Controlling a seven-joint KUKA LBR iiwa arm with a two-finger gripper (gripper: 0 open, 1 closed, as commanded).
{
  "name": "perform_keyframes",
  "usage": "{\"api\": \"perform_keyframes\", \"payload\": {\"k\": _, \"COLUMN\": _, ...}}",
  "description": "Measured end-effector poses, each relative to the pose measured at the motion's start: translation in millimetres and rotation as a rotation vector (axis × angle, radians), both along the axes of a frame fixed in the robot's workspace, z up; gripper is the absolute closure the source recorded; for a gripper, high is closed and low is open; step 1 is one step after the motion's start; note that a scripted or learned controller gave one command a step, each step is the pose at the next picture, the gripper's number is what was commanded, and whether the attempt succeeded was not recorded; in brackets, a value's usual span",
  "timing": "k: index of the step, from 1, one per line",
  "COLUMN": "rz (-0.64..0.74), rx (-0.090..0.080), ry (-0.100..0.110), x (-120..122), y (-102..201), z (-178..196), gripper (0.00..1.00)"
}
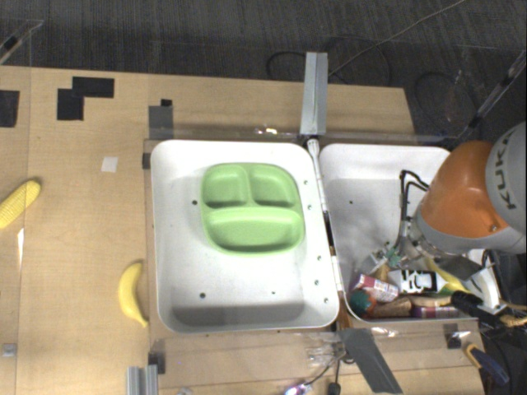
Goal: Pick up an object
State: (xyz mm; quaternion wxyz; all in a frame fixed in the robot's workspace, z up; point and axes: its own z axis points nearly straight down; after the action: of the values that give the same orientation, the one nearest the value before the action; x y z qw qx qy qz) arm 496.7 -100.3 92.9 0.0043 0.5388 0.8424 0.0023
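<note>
A wooden counter (74, 245) is carrying two white bins (173, 220) below dark carpet (165, 23); the claw (409, 263), its opening indiscernible, is hovering lower right.

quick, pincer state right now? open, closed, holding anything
pincer: low over the pile of small objects in the right bin; open or closed cannot be told, and no object is seen held.

Bench (74, 245): 2 bins (169, 220), banana (132, 293), maybe corn (18, 204).
</note>
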Motion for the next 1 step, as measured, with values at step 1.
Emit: {"api": "perform_keyframes", "payload": {"k": 1, "rz": 0.001, "rx": 0.004, "ry": -0.003, "x": 1.7, "y": 2.5, "z": 11.1, "gripper": 1.0}}
